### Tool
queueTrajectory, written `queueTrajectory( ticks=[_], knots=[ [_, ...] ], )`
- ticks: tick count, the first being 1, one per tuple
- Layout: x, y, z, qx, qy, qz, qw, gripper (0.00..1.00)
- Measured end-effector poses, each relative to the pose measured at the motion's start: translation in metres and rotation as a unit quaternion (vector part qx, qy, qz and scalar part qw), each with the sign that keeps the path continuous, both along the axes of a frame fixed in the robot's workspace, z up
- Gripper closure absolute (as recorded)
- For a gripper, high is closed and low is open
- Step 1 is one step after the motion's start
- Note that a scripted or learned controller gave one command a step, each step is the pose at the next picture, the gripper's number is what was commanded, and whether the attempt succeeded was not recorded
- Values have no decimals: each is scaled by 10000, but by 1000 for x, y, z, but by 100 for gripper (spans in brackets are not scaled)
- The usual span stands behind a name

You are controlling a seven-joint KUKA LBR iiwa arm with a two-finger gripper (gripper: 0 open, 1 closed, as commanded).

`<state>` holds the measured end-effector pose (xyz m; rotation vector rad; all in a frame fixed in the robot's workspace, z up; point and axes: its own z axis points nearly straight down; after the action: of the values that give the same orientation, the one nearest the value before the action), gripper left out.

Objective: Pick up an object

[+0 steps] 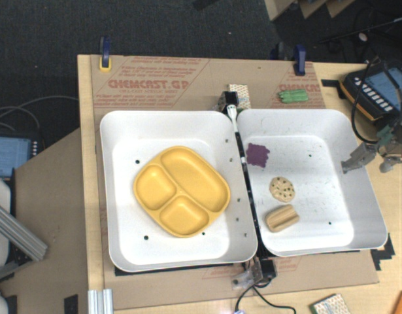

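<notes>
The right white bin (pixel 331 126) holds three small things. A purple scrap (pixel 257 154) lies near its left wall, a round speckled cookie (pixel 282 189) sits below that, and a tan bun-shaped piece (pixel 282 218) lies nearest the front. My gripper (pixel 368 163) hovers over the right rim of this bin, well to the right of all three. It is open, with nothing between its fingers. The left white bin (pixel 116 175) holds a yellow divided plate (pixel 181 190).
Both bins rest on a brown board clamped at the back by blue clips (pixel 105 52). A green object (pixel 293 97) lies on the board behind the right bin. A black handheld device (pixel 376 93) with cables sits at the far right.
</notes>
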<state>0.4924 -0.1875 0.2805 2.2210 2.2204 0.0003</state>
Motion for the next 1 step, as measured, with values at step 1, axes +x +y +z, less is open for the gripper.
queueTrajectory(
  ticks=[1],
  knots=[
    [0,23,-180,31,71,6,10000,0]
  ],
)
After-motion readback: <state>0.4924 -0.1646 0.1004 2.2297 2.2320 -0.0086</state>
